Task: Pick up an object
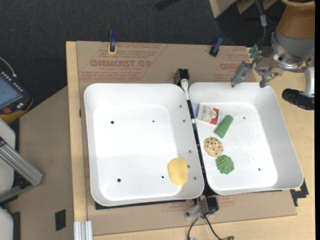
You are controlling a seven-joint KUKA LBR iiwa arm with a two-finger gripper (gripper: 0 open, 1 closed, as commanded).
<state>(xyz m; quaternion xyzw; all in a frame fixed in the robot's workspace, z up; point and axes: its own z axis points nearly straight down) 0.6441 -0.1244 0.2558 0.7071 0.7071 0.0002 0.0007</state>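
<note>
Camera view: fingers [249, 78] spread, holding nothing; right bin [280, 134] four items, left bin [100, 134] one.

Cookie [213, 146] in right bin [280, 134]

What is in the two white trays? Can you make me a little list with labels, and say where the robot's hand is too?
left bin: one yellow lump, near the front right corner
right bin: four things, all on its left side
carton: small red, white and blue carton, lying flat at the back
green cylinder: tilted, just right of the carton
cookie: round, with dark chips
green ball: bumpy, in front of the cookie
end effector: open, above the right bin's back edge, holding nothing
</note>
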